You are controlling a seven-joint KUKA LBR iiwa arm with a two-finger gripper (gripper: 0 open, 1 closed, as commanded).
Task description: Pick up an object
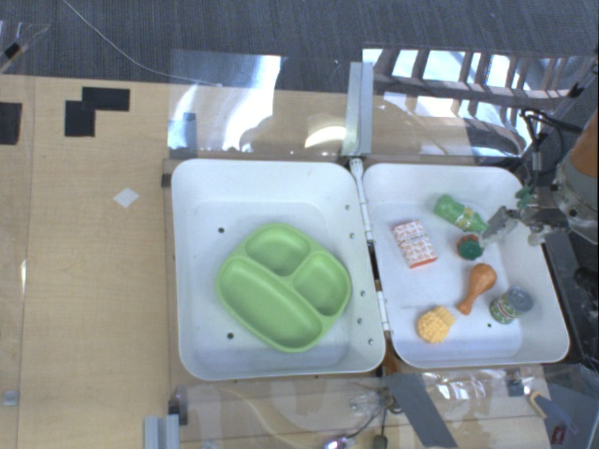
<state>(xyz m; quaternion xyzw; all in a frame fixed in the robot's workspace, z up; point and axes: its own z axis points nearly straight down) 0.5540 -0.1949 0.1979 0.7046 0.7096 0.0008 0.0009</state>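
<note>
In the right bin lie several small objects. A green bottle-shaped toy is at the back, with a pink-and-white box to its left. A small green and red round toy lies mid-bin, and an orange drumstick sits in front of it. Along the front are a yellow corn-like piece and a small can. My gripper hangs open over the bin's right side, just right of the round toy. Nothing is between its fingers.
The left bin holds a light green divided plate. A raised divider separates the two bins. The arm comes in over the right bin's right rim, and cables and a metal frame stand behind that bin.
</note>
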